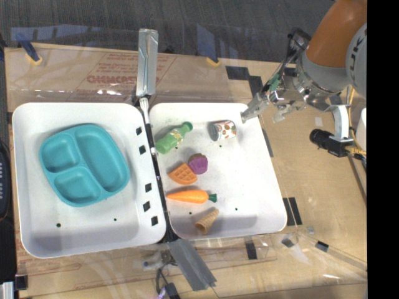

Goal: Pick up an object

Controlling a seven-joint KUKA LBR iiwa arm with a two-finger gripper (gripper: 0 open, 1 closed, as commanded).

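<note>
The right bin [255, 167] holds several toy foods. A green bottle [173, 137] lies at its upper left, and a small printed can [224, 130] lies on its side near the upper right. A purple piece [198, 163] and an orange waffle [182, 174] touch near the middle. Below them lie a carrot [189, 196] and an ice cream cone [206, 219]. My gripper [250, 111] hangs over the bin's upper right corner, just right of the can and apart from it. Nothing is seen in its grasp.
The left bin [37, 229] holds a teal divided plate [84, 164]. A metal bar [147, 61] rises behind the divider between the bins. The arm's orange band [333, 23] and a black fitting [330, 141] are at the right, over the bench.
</note>
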